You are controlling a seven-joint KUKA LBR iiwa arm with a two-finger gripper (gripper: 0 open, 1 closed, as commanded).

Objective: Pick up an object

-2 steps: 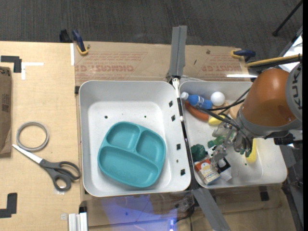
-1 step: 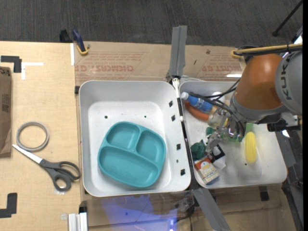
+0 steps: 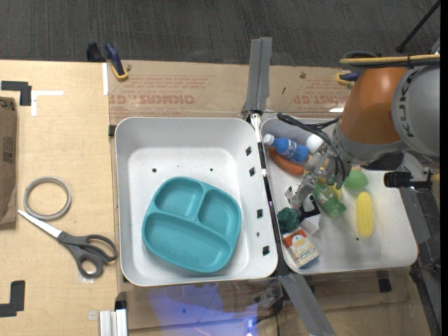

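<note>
My gripper (image 3: 312, 187) hangs low over the middle of the right bin (image 3: 392, 254), under the grey and orange wrist. A yellow-green block (image 3: 332, 203) lies right beside it, partly hidden by the gripper. Around it lie a blue bottle (image 3: 287, 146), an orange carrot-like piece (image 3: 288, 164), a green piece (image 3: 357, 180), a yellow corn cob (image 3: 364, 213), a dark green piece (image 3: 288, 220) and a small printed carton (image 3: 301, 248). Whether anything sits in the gripper cannot be made out.
The left bin (image 3: 133, 152) holds a teal divided plate (image 3: 192, 224). On the bench to the left lie scissors (image 3: 73, 243) and a tape ring (image 3: 47, 197). A grey bar (image 3: 258, 75) rises between the bins at the back.
</note>
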